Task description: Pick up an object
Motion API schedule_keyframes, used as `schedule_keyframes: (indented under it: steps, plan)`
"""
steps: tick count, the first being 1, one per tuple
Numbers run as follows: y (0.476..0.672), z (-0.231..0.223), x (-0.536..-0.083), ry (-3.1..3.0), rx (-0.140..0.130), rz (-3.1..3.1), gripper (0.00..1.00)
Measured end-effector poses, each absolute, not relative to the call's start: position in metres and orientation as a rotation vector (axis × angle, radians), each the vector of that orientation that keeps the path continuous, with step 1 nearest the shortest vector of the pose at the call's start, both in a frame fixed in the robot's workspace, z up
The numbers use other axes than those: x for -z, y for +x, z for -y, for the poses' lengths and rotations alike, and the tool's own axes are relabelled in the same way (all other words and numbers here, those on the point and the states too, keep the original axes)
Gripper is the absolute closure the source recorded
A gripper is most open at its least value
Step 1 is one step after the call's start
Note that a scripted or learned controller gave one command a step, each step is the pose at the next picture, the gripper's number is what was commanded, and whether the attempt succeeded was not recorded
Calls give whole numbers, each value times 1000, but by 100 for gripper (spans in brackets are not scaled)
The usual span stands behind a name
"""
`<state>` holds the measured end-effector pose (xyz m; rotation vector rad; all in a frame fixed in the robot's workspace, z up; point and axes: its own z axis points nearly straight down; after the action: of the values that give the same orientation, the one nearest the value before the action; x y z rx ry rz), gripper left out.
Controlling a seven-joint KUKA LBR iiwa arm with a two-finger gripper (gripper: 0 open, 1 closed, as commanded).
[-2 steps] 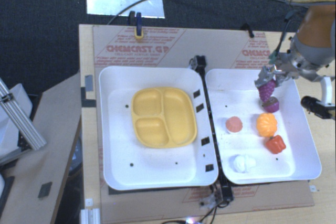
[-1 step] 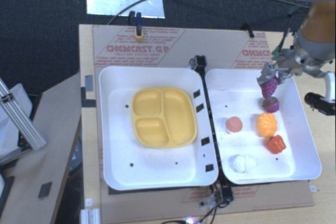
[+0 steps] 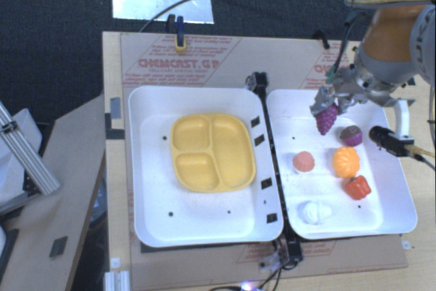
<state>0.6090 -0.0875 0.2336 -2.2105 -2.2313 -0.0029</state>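
Observation:
My gripper point(image 3: 325, 108) hangs over the far part of the right bin point(image 3: 395, 215), shut on a bunch of purple grapes point(image 3: 326, 120) that dangles from its fingers. Below it in that bin lie a dark purple and cream piece point(image 3: 351, 135), an orange fruit point(image 3: 346, 161), a red pepper point(image 3: 358, 187), a pink round fruit point(image 3: 304, 161) and a white lumpy thing point(image 3: 315, 212).
A yellow divided plate point(image 3: 211, 151) lies in the middle of the left bin point(image 3: 153, 215). A black ridge with clips point(image 3: 271, 167) separates the two bins. The arm's orange band point(image 3: 402, 17) stands above the right bin's far corner.

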Motion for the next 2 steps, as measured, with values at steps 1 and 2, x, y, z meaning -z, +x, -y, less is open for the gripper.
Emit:
schedule_keyframes:
  steps: [1, 2]
  plan:
    - [608, 36, -223, -2210, 3, 2231, 100]
    - [599, -22, -227, -2209, 4, 2232, 100]
